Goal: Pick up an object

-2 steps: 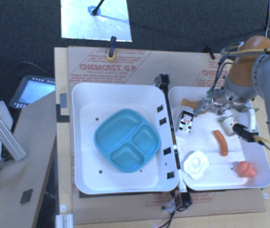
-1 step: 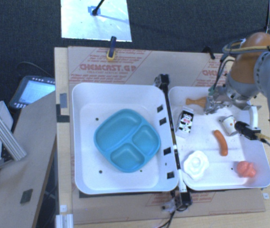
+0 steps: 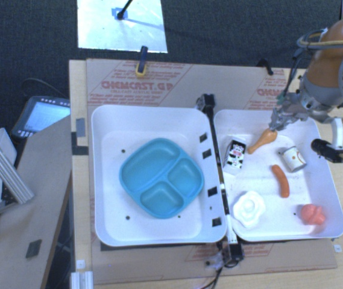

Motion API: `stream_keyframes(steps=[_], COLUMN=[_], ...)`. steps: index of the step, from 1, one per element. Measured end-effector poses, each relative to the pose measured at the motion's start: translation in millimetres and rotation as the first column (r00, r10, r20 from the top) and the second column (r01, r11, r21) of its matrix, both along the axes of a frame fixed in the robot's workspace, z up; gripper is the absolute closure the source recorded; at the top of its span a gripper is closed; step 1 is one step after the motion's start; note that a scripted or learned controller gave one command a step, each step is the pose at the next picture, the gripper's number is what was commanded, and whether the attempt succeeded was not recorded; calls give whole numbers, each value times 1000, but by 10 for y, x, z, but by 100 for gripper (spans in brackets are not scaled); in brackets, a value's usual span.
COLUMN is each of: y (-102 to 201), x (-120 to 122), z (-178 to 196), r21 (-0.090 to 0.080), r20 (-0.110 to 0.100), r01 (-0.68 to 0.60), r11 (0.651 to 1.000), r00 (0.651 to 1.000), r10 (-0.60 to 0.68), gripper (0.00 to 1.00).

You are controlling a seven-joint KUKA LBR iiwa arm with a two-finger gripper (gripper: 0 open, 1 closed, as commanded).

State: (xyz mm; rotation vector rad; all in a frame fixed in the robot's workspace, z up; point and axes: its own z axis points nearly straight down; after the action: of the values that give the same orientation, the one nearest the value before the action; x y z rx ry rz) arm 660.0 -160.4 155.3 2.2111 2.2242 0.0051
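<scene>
My gripper [image 3: 278,123] hangs over the back of the right bin [image 3: 334,188]. Its tip is right at the upper end of a tan drumstick [image 3: 263,141] that lies slanted on the bin floor. I cannot tell whether it touches the drumstick. Also in this bin are a small black-and-white carton [image 3: 236,155], a little silver can [image 3: 292,158] on its side, a red-orange sausage [image 3: 281,180], a white fried egg [image 3: 249,209] and a pink lump [image 3: 312,214].
The left bin [image 3: 108,161] holds a blue divided plate [image 3: 161,177]. A black divider strip [image 3: 214,161] runs between the bins. A black part [image 3: 330,151] juts over the right bin's right rim. A yellow clamp [image 3: 141,68] sits behind the bins.
</scene>
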Motion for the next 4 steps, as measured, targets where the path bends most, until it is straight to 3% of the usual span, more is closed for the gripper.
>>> stream_keyframes(steps=[2,3,4], y=[-15,-14,501], x=[-16,-1,49], z=[1098,1344,1163], r21=[-1,1,3], r20=[1,-3,-6], r01=[-1,-1,-4], r11=[1000,1000,1000], r00=[1000,1000,1000], r10=[1,1,4], gripper=[100,100,100])
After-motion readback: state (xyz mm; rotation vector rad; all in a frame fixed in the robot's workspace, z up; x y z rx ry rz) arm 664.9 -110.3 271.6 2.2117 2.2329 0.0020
